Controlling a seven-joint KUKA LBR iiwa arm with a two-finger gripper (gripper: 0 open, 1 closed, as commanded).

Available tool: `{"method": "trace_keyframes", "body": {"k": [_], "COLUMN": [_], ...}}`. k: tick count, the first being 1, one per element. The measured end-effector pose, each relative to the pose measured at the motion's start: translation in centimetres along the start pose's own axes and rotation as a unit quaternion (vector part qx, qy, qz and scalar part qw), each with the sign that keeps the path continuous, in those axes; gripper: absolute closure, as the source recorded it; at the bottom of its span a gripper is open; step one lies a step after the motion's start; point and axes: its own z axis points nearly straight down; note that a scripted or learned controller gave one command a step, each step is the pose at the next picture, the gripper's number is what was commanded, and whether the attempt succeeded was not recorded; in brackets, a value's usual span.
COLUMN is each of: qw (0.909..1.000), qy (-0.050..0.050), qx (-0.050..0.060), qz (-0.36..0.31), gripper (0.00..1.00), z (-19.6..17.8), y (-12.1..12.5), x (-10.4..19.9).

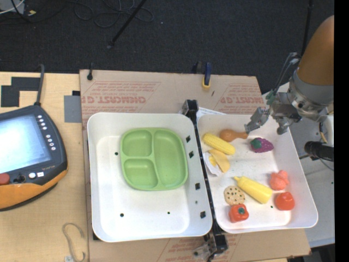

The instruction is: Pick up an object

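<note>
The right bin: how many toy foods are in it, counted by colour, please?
Right bin, toy foods by main colour:
Yellow: 3 (corn, pale slices, bottle-shaped piece)
Red or pink: 3 (tomato-like piece, red round piece, pink piece)
Orange-brown: 2 (drumstick, cookie)
Purple: 1 (grapes)
Total: 9

Toy foods (254,189) (corn, grapes, tomato, cookie) lie scattered in right bin (305,201).
</note>
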Motion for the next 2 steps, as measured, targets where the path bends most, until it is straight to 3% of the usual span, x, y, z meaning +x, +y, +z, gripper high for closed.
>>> {"method": "trace_keyframes", "body": {"k": [1, 2], "qw": [1.0000, 1.0000], "qy": [-0.001, 0.000], "qx": [-0.005, -0.002], "qz": [-0.001, -0.002], "gripper": [0.00, 0.00], "z": [-0.6, 6.1], "y": [0.1, 0.3], "x": [0.0, 0.6]}}
